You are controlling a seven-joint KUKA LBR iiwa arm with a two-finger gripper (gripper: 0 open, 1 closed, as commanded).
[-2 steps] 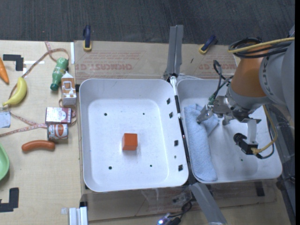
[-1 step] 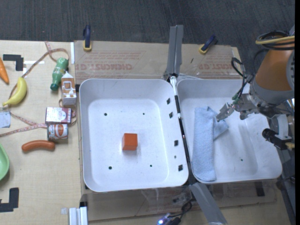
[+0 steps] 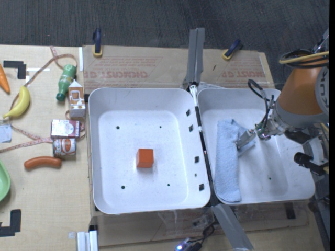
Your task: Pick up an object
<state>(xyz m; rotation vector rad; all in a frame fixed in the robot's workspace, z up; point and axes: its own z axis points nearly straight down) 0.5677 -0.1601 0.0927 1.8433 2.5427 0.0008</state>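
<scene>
Centrally, two white bins are sitting side by side, meeting at a raised rim down the middle of the frame. The left bin (image 3: 104, 140) is offering wide open floor on every side of a small orange block (image 3: 145, 158), which is lying alone slightly below the bin's middle, well apart from all four walls. The right bin (image 3: 277, 182) is tighter: a folded grey cloth (image 3: 227, 161) is lying lengthwise along its left wall, just beside the shared rim, leaving bare floor toward the lower right of the frame.

The arm (image 3: 301, 90), with its orange band, is reaching in from the right edge and hanging over the right bin's upper half. The jaws (image 3: 246, 140) are pointing down and left, sitting at the cloth's right edge, close to its upper part; whether they are touching it is unclear. How far the jaws are standing apart is too small and blurred to tell, and nothing is visibly showing between them.

The block is lying well to the left of the jaws, across the shared rim and a little lower in the frame.

Outside the bins, at the left of the frame, the surface (image 3: 42, 208) is carrying a banana (image 3: 19, 103), a green bottle (image 3: 66, 80), a small carton (image 3: 76, 101) and a sausage (image 3: 43, 163).
</scene>
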